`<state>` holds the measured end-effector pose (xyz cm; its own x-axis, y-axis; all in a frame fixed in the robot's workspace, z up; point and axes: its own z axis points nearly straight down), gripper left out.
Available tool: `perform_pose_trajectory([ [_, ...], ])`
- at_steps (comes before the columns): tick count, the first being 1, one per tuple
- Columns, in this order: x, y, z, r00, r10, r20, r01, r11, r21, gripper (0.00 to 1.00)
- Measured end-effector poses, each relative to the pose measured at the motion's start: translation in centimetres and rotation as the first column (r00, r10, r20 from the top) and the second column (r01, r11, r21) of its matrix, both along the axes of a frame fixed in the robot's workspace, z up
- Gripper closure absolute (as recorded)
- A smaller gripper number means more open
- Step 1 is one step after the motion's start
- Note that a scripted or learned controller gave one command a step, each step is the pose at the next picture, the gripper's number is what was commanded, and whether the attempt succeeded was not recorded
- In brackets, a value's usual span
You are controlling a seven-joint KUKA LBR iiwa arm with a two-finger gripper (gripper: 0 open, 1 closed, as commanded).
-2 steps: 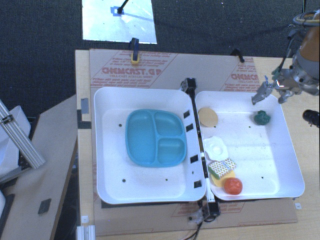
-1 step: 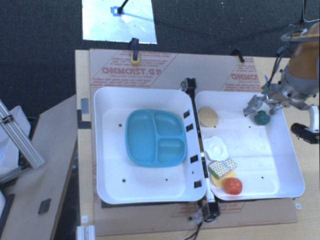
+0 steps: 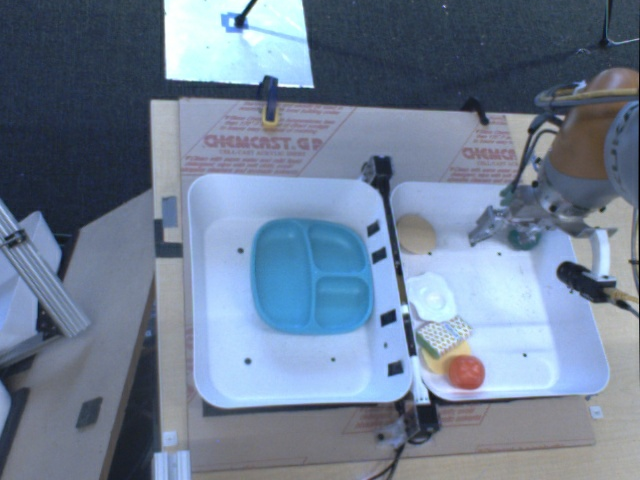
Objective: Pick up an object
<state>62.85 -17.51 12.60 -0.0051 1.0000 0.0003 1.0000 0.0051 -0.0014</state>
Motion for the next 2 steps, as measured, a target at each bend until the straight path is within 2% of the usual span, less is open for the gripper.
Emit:
perform_pose_trajectory([
  [1, 0.2, -0.1, 1.4, 1.0, 0.002, 0.007, -0.001, 1.0, -0.002, 1.0],
  [2, 0.7, -0.1, 5.9, 1.0, 0.0, 0.008, 0.0, 1.0, -0.002, 1.0],
])
